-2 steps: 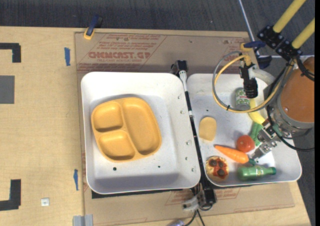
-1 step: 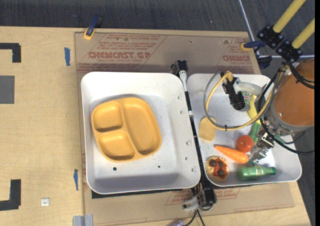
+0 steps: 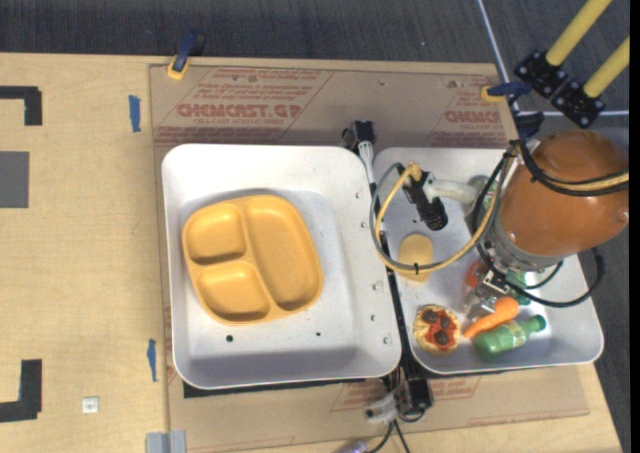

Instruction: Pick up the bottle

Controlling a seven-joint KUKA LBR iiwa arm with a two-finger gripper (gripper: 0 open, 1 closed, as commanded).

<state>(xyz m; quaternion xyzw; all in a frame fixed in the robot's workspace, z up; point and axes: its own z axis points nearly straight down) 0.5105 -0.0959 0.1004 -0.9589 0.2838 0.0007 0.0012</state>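
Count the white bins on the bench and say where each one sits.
2. The left bin holds a yellow tray. The right bin lies under the arm, with the bottle near its front edge; the arm covers part of it.

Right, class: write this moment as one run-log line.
gripper: low in right bin, above carrot | green bottle: lying in bin, not lifted | yellow tray: left bin
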